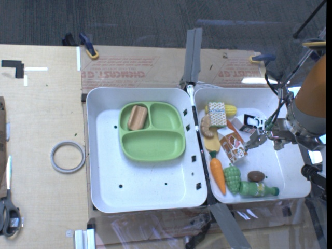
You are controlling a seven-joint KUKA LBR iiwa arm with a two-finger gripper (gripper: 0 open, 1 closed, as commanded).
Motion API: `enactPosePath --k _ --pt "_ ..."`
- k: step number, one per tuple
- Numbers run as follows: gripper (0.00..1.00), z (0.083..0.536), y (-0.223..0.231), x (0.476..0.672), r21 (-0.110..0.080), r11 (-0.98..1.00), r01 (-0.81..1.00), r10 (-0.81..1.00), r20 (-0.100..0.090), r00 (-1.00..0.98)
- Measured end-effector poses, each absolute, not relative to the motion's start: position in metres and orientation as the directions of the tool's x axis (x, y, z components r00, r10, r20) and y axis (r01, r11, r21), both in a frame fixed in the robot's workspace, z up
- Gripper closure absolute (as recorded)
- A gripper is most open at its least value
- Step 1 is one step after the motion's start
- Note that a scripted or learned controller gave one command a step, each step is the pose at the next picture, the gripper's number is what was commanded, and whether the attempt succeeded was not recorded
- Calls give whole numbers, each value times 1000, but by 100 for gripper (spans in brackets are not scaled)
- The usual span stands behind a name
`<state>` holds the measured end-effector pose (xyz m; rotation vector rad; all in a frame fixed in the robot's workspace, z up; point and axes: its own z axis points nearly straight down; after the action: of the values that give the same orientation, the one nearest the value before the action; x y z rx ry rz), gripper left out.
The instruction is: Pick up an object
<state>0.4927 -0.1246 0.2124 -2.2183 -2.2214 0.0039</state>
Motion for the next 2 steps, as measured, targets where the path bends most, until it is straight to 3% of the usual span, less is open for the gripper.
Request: enactPosePath --k 1,2 --pt "0 180 -119 547 -2 169 986 986 0 -169" --pt "0 114 -150 594 23 184 983 983 -12 -183"
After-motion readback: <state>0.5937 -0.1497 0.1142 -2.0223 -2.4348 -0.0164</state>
